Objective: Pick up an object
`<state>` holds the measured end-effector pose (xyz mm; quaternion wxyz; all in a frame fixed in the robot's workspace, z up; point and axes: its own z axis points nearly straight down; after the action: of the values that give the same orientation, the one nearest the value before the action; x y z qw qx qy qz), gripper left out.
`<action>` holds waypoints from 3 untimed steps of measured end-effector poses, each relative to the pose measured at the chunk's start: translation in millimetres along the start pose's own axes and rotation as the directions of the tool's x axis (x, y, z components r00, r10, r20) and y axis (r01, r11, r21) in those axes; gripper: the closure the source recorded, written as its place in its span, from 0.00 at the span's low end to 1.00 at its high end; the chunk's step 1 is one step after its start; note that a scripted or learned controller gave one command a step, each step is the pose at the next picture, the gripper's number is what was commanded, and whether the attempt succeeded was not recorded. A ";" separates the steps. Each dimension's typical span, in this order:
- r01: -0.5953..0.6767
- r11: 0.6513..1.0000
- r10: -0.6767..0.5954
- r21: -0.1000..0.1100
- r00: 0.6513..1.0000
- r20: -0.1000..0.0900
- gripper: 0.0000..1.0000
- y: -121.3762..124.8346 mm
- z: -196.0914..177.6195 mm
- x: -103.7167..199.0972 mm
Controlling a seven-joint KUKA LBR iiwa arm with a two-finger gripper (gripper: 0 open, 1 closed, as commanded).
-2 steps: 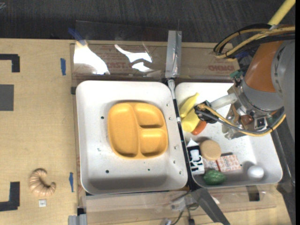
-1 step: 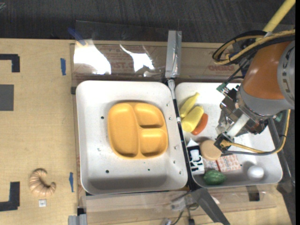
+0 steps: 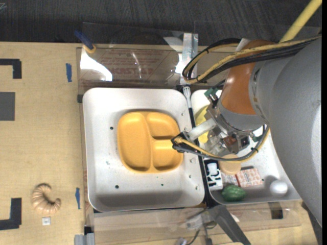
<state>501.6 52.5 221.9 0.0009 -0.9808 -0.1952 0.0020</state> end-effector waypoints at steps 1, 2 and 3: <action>-0.192 0.981 0.192 -0.001 0.981 -0.004 1.00 23.2 -45.1 -33.6; -0.032 1.000 0.032 -0.002 1.000 0.000 1.00 49.3 -4.4 11.4; -0.191 0.982 0.191 -0.001 0.982 -0.003 1.00 40.1 -16.8 27.2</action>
<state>542.1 25.8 238.5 0.0005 -0.9950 -0.1001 0.0005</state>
